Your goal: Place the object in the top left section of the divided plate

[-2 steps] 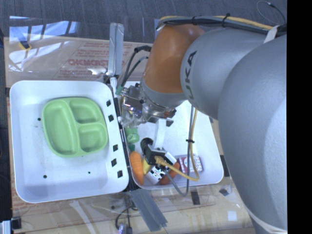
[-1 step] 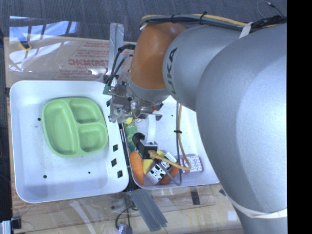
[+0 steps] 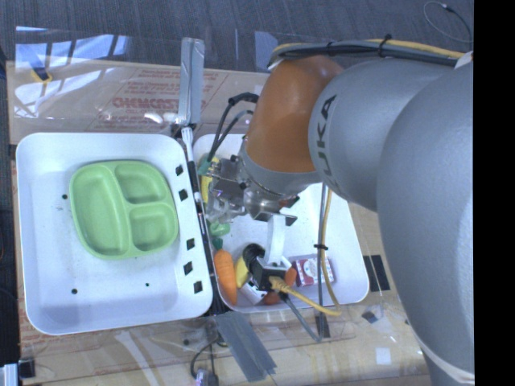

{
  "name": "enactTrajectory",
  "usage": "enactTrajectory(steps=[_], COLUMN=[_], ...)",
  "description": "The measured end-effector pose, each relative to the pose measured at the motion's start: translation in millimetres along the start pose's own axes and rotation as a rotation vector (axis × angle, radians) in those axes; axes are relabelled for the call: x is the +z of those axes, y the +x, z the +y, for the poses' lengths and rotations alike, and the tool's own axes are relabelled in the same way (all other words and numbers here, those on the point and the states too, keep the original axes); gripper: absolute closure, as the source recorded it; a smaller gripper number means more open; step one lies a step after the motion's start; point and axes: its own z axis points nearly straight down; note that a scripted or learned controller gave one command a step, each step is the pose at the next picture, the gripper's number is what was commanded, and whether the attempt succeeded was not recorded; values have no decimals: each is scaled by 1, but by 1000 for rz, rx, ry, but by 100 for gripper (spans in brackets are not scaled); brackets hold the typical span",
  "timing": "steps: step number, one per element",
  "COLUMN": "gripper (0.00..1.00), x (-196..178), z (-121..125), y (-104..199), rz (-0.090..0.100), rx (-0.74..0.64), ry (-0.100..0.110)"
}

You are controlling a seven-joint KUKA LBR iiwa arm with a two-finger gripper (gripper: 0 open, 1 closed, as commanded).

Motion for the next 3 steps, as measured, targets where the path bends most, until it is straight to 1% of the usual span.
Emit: enactTrajectory(steps=[1, 2, 3], gripper=[100, 100, 100], x=[-9, 31, 22], z=[0, 52, 52], y=[1, 50, 51], rz=[-1, -1, -3], rx=[-7, 34, 27], ry=[3, 0, 3])
